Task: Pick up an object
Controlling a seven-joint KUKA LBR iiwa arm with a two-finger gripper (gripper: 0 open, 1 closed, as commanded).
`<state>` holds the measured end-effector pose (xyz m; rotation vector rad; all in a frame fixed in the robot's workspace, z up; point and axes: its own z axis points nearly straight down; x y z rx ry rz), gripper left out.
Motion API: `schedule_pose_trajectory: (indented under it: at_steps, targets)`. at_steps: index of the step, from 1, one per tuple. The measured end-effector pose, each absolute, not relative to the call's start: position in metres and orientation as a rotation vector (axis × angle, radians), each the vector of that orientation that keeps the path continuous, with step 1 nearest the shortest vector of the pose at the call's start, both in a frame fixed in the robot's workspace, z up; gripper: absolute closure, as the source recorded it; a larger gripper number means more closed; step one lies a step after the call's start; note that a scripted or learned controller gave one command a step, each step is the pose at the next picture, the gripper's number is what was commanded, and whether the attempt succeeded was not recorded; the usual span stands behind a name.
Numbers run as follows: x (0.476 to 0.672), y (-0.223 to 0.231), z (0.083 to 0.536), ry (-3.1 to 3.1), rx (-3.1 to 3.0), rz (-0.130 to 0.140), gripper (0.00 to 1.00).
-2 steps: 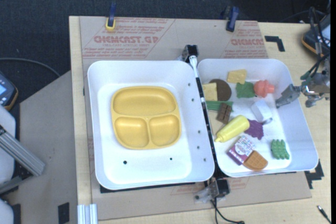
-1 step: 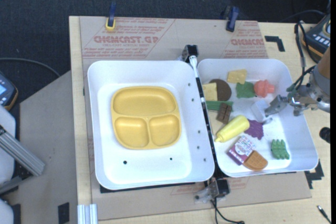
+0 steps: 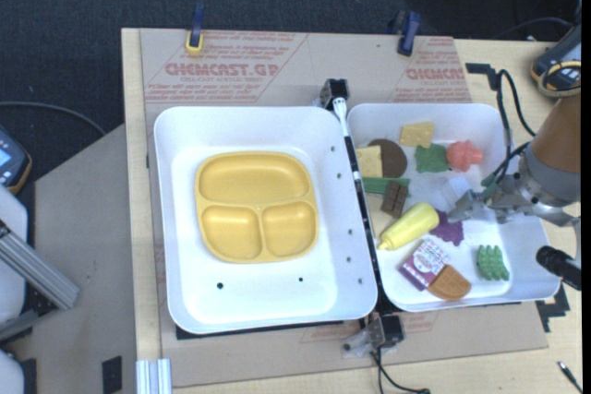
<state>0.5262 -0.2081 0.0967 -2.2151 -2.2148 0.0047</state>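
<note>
My fingers (image 3: 464, 209) hang low over the right-hand shallow white plastic bin (image 3: 489, 120), reaching in from its right side; whether they are spread or closed I cannot tell, and I cannot see anything caught between them.

Just below and to the left of them lies a small purple toy piece (image 3: 451, 231), and beside that a yellow plastic bottle-shaped toy (image 3: 407, 226) lying tilted. Further down from me sit a white packet with a purple and red label (image 3: 424, 261), an orange-brown wedge like a slice of toast (image 3: 450, 282) touching it, and a green ridged toy vegetable (image 3: 491, 262) off to the right.

Above my fingers are a pink-red soft toy lump (image 3: 464, 154), a green leafy toy piece (image 3: 430, 159) next to it, and a pale yellow block (image 3: 416, 134) near the bin's far wall. Farther left are a dark brown round disc (image 3: 391, 158), a cream-yellow square (image 3: 369, 161) touching it, a green flat strip (image 3: 380, 185) and a small brown chocolate-like bar (image 3: 395, 197).

Well to my left, the second white bin (image 3: 175, 198) holds a yellow plastic plate with three compartments (image 3: 256, 204). Both bins rest on a table covered with printed brown board (image 3: 231, 60).
</note>
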Motion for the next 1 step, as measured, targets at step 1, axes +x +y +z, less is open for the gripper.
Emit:
schedule_pose_trajectory:
  at_steps: [1]
  targets:
    - [0.5268, -0.2076, 0.0856, -2.219, -2.219, 0.000, 0.00]
